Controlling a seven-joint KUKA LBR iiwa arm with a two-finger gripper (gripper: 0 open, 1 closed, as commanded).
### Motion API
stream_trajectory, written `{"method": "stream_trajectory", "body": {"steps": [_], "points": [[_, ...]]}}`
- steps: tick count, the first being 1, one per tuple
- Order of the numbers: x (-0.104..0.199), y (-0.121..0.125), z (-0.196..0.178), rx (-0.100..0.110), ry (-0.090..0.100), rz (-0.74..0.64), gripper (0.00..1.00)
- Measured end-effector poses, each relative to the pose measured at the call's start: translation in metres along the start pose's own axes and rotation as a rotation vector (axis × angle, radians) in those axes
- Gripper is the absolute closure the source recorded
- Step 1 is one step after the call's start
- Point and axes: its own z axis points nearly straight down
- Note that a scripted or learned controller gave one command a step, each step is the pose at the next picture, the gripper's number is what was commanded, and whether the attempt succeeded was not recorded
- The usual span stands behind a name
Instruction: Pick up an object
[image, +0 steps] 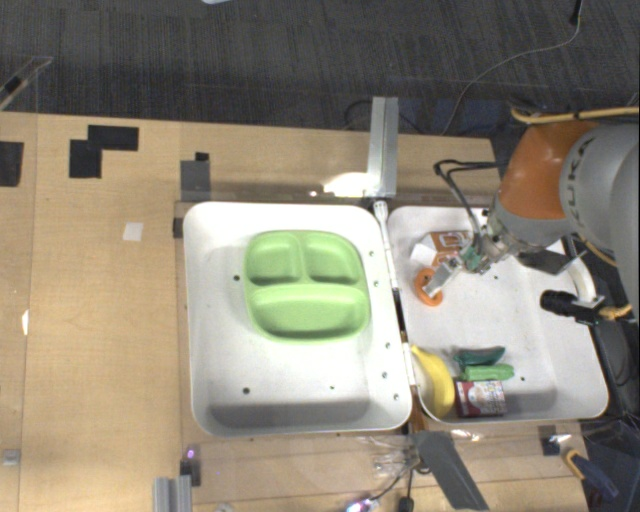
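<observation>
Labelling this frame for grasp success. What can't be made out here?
- Pincer, camera view: too small and blurred to tell its state or whether it touches the small orange object beside it.
- Printed card-like item: partly covered by the pincer, print unreadable.
- Dark red can: label blurred.
- Yellow banana: lies against the right white bin's wall, its far side hidden.

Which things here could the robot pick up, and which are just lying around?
For the job:
pincer
orange ring
small packet
banana
can
green thing

Just lying about:
green divided plate in the left bin
black patches on the bench
</observation>
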Motion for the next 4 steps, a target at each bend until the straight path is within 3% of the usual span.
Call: {"method": "stream_trajectory", "body": {"steps": [1, 2, 3, 4], "points": [[-0.008, 0.028, 0.004, 0.061, 0.034, 0.255, 0.00], [-0.008, 0.031, -0.009, 0.055, 0.028, 0.246, 1.00], [-0.007, 0.031, -0.009, 0.055, 0.028, 0.245, 0.00], [-0.008, 0.047, 0.000, -0.007, -0.018, 0.158, 0.00]]}}
